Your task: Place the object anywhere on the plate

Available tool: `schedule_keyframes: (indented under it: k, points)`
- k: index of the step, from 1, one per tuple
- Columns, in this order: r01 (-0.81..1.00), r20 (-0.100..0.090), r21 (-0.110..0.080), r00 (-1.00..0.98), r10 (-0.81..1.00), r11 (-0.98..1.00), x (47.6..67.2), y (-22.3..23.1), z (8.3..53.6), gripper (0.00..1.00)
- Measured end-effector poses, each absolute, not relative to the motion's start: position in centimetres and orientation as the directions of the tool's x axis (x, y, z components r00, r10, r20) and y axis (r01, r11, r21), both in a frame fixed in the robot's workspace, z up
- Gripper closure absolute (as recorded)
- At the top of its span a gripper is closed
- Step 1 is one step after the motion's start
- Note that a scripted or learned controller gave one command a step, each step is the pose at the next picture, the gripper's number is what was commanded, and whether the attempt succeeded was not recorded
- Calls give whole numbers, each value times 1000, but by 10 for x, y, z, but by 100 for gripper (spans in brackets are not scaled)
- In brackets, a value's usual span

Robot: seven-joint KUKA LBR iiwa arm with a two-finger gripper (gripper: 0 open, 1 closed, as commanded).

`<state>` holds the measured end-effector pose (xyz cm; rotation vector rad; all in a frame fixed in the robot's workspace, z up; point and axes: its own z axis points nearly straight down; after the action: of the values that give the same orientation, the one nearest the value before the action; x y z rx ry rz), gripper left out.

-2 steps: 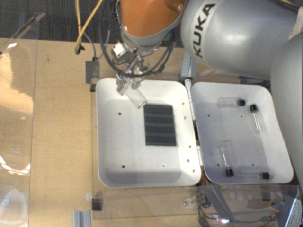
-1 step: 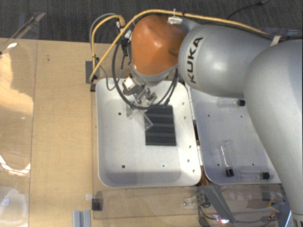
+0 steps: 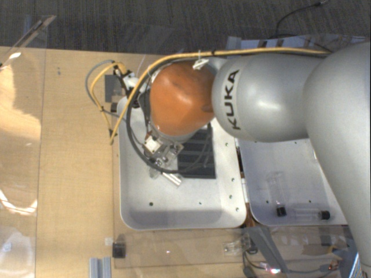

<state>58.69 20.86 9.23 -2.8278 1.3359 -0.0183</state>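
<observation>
My arm reaches over the left bin [image 3: 174, 216], and its orange band and grey wrist cover much of the bin's far half. The gripper [image 3: 163, 161] hangs low over the middle of the bin, partly hidden under the wrist. A small pale, elongated piece [image 3: 172, 178] lies just below the gripper on the bin floor; whether it is the object or part of the gripper I cannot tell. Just right of the gripper lies a dark ribbed slab [image 3: 198, 155], possibly the plate, with its upper part hidden by the arm.
The right bin [image 3: 290, 155] holds a clear tube with black ends [image 3: 301, 214] near its front edge and a faint clear item [image 3: 275, 184] above it. Yellow and grey cables [image 3: 113, 106] loop off the left bin's far-left corner. A small dark block [image 3: 118, 249] sits on the bench front.
</observation>
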Motion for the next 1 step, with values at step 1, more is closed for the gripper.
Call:
schedule_keyframes:
  k: [1]
  points:
    - [-610,2,-10,792,-610,-792,606,185,228,100]
